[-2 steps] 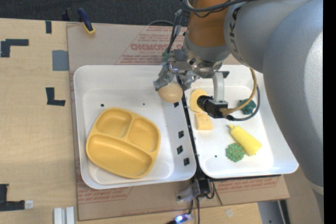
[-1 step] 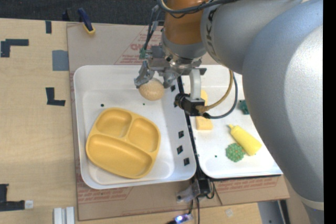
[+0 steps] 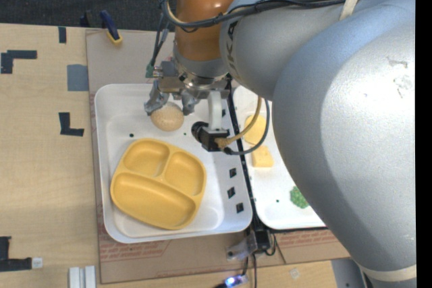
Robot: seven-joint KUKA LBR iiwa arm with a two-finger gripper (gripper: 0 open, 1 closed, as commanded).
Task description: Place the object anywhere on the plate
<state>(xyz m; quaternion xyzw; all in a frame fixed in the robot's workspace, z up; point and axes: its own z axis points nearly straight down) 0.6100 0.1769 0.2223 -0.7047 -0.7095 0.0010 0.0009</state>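
A beige round object [image 3: 167, 120] lies on the floor of the left white bin [image 3: 104, 145], just behind the yellow three-compartment plate [image 3: 158, 183]. My gripper [image 3: 169, 106] hangs straight over the object, open. One finger [image 3: 154, 103] is at the object's upper left edge and the other finger [image 3: 187, 102] is at its upper right. The object's top sits at the gap between them, and its lower part shows below the fingertips. The object is apart from the plate's back rim by a narrow strip of white floor.
The right bin [image 3: 270, 212] holds a yellow block [image 3: 263, 158], a yellow curved piece [image 3: 255, 128] and a small green item [image 3: 298, 197], partly hidden by the arm. A blue and yellow clamp [image 3: 111, 27] lies at the bench's back left.
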